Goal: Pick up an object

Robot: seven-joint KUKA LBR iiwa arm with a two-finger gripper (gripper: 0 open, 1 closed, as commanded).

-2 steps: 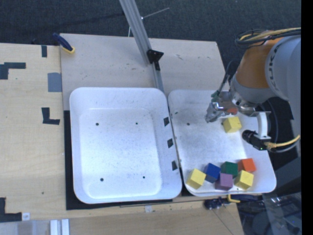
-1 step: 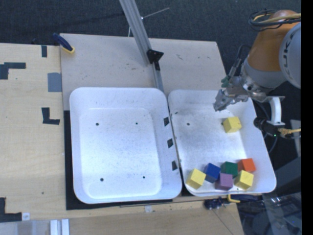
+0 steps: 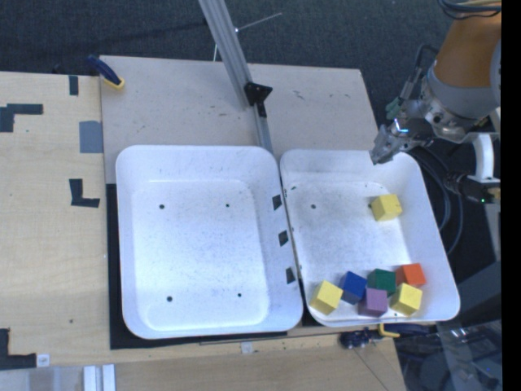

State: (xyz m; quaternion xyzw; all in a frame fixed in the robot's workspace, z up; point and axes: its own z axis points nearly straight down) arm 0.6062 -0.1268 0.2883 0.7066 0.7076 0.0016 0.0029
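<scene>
The right bin holds a yellow cube by itself near its far right side. Along its near edge lies a cluster: a yellow cube, a blue cube, a green cube, a purple cube, an orange cube and another yellow cube. My gripper hangs over the far right corner of that bin, up and to the right of the lone yellow cube. I see nothing between its fingers.
The left bin sits beside the right one. A metal camera pole slants across the bench behind the bins. A blue and yellow tool lies at the far left. Cables hang to the right of the right bin.
</scene>
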